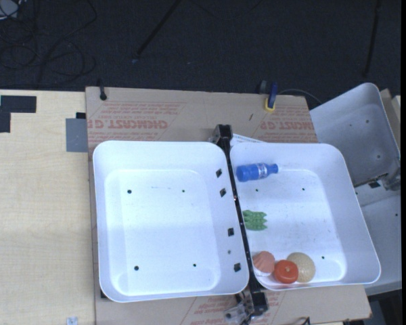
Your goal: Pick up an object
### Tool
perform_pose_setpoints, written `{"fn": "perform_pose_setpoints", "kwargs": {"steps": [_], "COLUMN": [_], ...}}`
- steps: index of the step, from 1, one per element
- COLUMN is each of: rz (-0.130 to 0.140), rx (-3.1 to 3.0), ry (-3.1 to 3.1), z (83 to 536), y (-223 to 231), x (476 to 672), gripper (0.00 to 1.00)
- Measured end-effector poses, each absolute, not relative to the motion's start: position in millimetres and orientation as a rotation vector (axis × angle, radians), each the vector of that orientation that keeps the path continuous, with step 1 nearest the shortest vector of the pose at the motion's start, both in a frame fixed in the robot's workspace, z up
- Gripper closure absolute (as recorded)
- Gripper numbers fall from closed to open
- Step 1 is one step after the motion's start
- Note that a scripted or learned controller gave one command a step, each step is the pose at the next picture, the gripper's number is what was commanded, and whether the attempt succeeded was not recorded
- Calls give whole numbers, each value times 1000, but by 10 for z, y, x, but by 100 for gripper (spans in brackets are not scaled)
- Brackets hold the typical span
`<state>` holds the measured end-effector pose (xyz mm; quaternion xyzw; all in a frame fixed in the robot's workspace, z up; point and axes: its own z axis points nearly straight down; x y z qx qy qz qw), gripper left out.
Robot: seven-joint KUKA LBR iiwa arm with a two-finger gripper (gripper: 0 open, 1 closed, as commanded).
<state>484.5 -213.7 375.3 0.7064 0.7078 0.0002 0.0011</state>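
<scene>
Looking down at the bench, we've got two white bins side by side. The left bin [162, 222] has nothing in it; the right bin [338, 202] carries everything. A blue bottle [256, 172] lies on its side near the right bin's far left corner. A green piece [254, 220] sits against that bin's left wall, about midway. In the near left corner a pink item [263, 261], a red round thing [285, 271] and a tan ball [302, 266] huddle together, touching. We'd say the pick hasn't started yet, nothing is lifted. As for the tool, we can't tell its state from here. Next move probably wants the bottle: it's well apart from the rest, so an easy target.
</scene>
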Motion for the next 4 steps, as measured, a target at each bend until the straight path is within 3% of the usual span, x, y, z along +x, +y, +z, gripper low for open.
{"fn": "perform_pose_setpoints", "kwargs": {"steps": [1, 2, 3, 4], "rz": [-8, 4, -3, 2], "rx": [2231, 2214, 2222, 2217], "ry": [2229, 2217, 2227, 2220], "z": [2644, 3584, 3244, 3798], "y": [-2124, -2142, -1972, -2012], "x": [4743, 4767, 4757, 4761], "gripper": [100, 100, 100, 100]}}
